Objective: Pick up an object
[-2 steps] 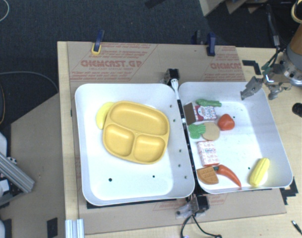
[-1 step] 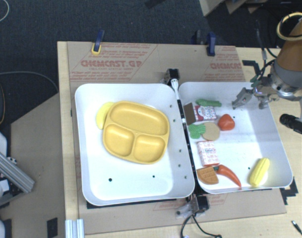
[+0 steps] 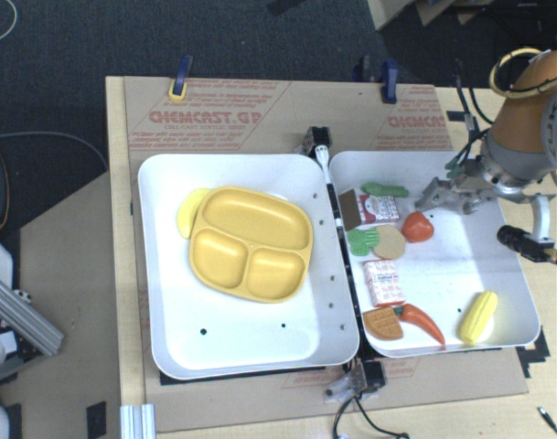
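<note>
**Toy foods in the right bin, gripper low beside the tomato**

Toy foods lie scattered in the right bin [image 3: 525, 286]. A red tomato [image 3: 419, 228] sits near the bin's middle, with a round tan cookie [image 3: 390, 242] and a green leafy piece [image 3: 361, 240] just to its left. Above them lie a green pea pod [image 3: 385, 190] and a red-and-white packet [image 3: 379, 209] next to a brown bar [image 3: 349, 208]. Lower down are a pink-and-white wrapped block [image 3: 383, 283], an orange carrot [image 3: 422, 320] touching a brown slice [image 3: 383, 323], and a yellow corn cob [image 3: 478, 316] near the front right corner.

The grey arm with its orange band [image 3: 525, 108] reaches in from the right. Its gripper [image 3: 435, 197] hangs just above and right of the tomato; I cannot tell how it is set.

The left bin [image 3: 168, 273] holds a yellow divided plate [image 3: 251, 243] resting over a yellow banana-like piece [image 3: 190, 211].
</note>
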Robot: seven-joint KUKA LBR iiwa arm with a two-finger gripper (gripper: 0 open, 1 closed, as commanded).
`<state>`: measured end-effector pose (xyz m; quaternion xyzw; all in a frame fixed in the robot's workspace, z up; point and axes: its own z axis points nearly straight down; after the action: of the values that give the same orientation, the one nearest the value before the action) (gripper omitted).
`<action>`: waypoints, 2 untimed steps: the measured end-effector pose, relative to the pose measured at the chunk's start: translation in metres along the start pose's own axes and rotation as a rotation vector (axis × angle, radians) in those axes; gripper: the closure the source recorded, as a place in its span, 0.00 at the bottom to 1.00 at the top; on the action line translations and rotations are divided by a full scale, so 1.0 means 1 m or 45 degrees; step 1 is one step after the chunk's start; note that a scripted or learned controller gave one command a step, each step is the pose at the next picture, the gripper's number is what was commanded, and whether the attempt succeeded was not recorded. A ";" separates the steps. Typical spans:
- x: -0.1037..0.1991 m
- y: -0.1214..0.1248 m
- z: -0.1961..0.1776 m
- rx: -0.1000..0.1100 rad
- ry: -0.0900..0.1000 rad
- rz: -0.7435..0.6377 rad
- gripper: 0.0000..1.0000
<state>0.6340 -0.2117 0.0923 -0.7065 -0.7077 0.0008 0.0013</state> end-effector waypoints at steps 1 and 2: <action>0.000 0.001 -0.013 -0.006 -0.002 -0.001 1.00; -0.007 0.000 -0.075 -0.012 -0.005 0.003 1.00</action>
<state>0.6345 -0.2189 0.1669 -0.7072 -0.7070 -0.0011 -0.0035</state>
